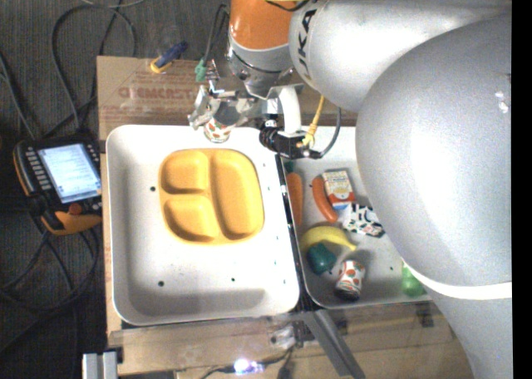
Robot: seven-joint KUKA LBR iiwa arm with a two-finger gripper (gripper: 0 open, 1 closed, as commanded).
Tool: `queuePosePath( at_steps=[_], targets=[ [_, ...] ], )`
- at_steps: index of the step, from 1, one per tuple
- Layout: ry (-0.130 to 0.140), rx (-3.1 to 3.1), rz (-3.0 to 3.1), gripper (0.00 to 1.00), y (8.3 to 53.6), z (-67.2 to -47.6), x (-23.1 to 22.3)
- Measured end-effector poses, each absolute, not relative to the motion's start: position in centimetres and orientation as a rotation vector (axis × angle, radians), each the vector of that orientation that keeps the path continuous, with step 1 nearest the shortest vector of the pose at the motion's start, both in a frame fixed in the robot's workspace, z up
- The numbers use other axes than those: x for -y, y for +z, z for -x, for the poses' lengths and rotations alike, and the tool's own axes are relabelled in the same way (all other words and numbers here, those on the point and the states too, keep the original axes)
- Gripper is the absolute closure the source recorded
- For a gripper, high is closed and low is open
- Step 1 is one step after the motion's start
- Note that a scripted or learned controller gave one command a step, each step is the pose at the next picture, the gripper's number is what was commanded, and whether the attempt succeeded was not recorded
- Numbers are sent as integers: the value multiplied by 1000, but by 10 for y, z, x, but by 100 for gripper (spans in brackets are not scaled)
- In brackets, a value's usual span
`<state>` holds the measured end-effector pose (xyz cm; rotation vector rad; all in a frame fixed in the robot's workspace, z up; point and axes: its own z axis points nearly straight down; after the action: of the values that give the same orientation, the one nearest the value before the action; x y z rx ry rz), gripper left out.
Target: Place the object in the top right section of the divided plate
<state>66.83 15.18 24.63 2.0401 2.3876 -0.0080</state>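
Observation:
The yellow divided plate [213, 194] lies in the left white bin [133, 236], with one long section and two smaller ones. My gripper [214, 122] hangs over the bin's far rim, just beyond the plate's far edge. A small white object with red-orange spots [217, 130] sits between its fingers, held above the bin. The grey arm with its orange band reaches in from the upper right and hides the far right of the bench.
The right bin [374, 294] holds a carrot [294, 194], a sausage [323, 200], a small carton [337, 185], a black-and-white piece [362, 221], a yellow fruit [326, 238], a teal cup [321, 260] and a spotted mushroom [351, 278]. A tablet [62, 171] lies left of the bench.

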Motion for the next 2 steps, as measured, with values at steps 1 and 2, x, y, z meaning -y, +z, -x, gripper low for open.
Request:
queuePosePath(
  at_steps=[1, 2],
  targets=[
    [-13, -2389, -2039, 100, 254, -668, -152],
    [-19, -2392, -2040, 100, 261, -668, -153]
  ],
)
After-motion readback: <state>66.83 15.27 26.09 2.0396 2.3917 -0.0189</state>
